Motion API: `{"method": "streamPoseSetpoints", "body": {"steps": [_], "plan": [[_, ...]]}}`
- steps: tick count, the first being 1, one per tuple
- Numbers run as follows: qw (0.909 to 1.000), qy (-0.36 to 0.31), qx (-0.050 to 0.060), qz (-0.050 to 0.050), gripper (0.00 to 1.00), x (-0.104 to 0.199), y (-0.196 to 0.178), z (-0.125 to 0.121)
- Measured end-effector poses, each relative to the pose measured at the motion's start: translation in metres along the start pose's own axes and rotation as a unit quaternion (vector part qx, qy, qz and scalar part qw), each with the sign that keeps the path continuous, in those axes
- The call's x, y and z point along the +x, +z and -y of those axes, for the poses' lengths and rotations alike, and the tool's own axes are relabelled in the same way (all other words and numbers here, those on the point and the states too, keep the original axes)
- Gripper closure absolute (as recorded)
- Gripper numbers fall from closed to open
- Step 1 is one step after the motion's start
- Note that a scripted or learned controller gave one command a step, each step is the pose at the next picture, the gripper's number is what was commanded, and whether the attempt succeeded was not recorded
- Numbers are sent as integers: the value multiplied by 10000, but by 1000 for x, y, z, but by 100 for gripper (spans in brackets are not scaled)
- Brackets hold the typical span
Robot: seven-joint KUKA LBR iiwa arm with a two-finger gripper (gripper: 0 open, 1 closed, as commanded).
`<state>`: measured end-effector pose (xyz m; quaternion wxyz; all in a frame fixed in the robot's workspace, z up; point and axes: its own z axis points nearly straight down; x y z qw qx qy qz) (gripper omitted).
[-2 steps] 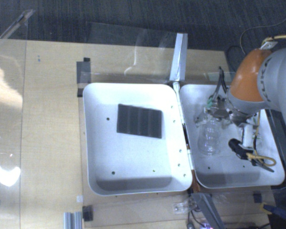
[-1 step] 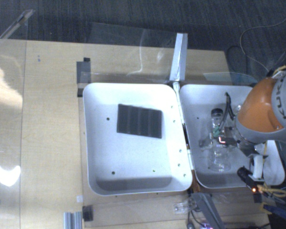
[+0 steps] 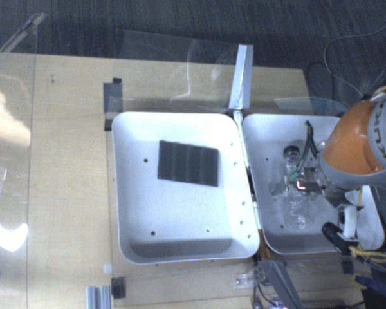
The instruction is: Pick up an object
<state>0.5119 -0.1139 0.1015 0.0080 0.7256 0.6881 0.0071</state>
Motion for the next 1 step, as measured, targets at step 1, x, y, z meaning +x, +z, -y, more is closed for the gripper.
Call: {"method": "streamPoseSetpoints", "body": {"steps": [1], "plan": [[9993, -377, 72, -11, 100, 67, -83, -45]]}}
